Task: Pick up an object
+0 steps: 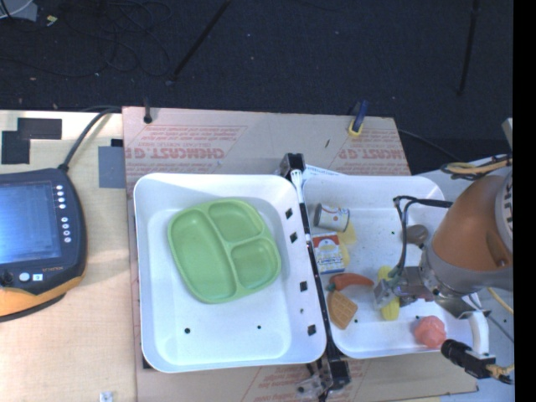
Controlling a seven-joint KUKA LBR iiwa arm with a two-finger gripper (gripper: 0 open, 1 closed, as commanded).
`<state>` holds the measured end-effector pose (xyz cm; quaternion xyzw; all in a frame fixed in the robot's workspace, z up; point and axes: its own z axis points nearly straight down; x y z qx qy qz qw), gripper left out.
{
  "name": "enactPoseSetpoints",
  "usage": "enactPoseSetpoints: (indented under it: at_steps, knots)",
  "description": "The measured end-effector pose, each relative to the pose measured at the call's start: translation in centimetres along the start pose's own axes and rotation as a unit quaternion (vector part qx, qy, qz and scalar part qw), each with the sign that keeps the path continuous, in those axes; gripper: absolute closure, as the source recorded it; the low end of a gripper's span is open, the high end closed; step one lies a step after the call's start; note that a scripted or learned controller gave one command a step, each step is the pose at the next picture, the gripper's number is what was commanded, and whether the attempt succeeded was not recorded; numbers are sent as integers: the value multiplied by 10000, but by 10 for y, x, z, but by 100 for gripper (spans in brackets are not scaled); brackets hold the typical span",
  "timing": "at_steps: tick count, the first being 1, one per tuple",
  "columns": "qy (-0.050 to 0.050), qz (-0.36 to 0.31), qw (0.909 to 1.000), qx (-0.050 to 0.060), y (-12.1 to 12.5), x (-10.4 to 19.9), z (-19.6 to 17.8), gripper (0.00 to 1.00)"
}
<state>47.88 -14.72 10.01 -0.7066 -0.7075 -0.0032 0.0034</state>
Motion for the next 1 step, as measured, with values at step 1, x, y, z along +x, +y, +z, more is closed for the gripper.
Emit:
enactPoseSetpoints:
  at_steps: [1]
  knots:
    - [-28, -41, 10000, -24, 27, 84, -90, 100]
